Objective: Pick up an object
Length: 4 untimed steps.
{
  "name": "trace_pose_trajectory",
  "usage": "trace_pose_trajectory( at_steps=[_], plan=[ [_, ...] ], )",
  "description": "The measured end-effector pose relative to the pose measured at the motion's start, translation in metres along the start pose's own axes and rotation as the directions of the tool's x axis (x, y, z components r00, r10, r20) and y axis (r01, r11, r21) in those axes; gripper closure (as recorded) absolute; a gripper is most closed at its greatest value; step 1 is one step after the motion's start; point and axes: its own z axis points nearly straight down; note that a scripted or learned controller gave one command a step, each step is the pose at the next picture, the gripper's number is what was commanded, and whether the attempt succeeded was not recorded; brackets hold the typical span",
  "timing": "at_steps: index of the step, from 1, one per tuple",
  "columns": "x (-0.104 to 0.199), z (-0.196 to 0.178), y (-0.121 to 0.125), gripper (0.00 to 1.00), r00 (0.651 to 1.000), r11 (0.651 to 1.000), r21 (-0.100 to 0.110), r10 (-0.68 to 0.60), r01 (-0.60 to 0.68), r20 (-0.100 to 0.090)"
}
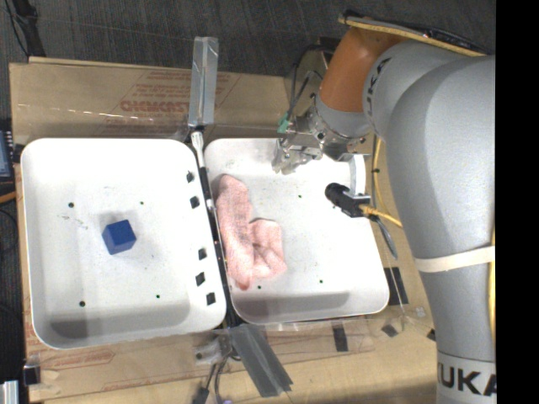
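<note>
Nothing is picked yet: the gripper (292, 154), its jaws' state impossible to tell, hovers above the cloth (248, 236) in the right bin (337, 268).

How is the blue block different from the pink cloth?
The blue block is small and boxy with sharp corners; the pink cloth is bigger, soft and crumpled. The block sits alone in the left bin; the cloth lies in the right bin, against its left wall. Both rest on a white floor, away from the gripper.
</note>
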Motion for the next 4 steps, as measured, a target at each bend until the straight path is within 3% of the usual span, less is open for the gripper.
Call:
trace_pose_trajectory(
  at_steps=[1,2,3,4],
  plan=[
    [0.0,0.0,0.0,0.0,1.0,1.0,0.0,0.0,0.0,0.0],
    [0.036,0.065,-0.099,0.0,0.995,0.995,-0.006,-0.104,0.104,0.002],
    [0.037,0.055,-0.099,1.0,0.994,0.994,-0.005,-0.108,0.108,0.002],
    [0.087,-0.035,-0.045,1.0,0.927,0.927,-0.006,-0.376,0.376,0.005]
  ],
)
